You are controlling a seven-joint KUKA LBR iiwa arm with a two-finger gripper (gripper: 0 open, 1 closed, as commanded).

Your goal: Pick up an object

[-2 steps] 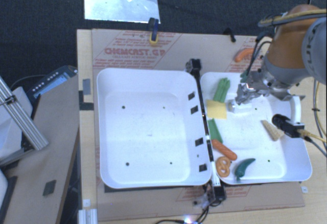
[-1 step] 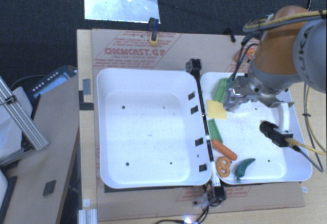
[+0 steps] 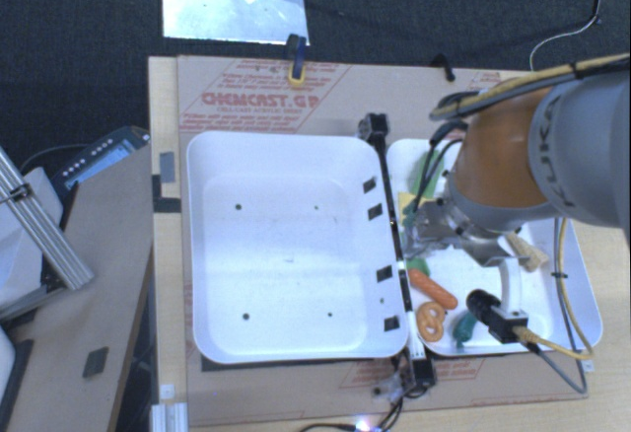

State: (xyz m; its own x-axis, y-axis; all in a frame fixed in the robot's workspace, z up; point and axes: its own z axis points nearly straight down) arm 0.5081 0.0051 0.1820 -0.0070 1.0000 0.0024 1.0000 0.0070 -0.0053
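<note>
The grey arm (image 3: 513, 159) with its orange band fills the right middle of the frame, reaching in from the right edge and hanging over the right bin (image 3: 590, 312). Its gripper (image 3: 426, 235) sits low at the left side of that bin, close to the wall shared with the left bin (image 3: 286, 223); the wrist hides it from above, so I cannot tell whether it is released or clenched, nor whether it has anything in its grasp

The things to be picked lie in the right bin. An orange carrot-shaped piece (image 3: 434, 288) rests just below the gripper, slanting down to the right. Just beneath it, in the bin's lower left corner, lies an orange pretzel-shaped piece (image 3: 431, 321), and a small teal piece (image 3: 463, 327) lies beside that on the right. A green piece (image 3: 426, 176) shows in the upper left of the bin, partly under the arm

Both bins stand on a pale sheet with red lettering (image 3: 261, 97) in the upper middle of the frame
</note>
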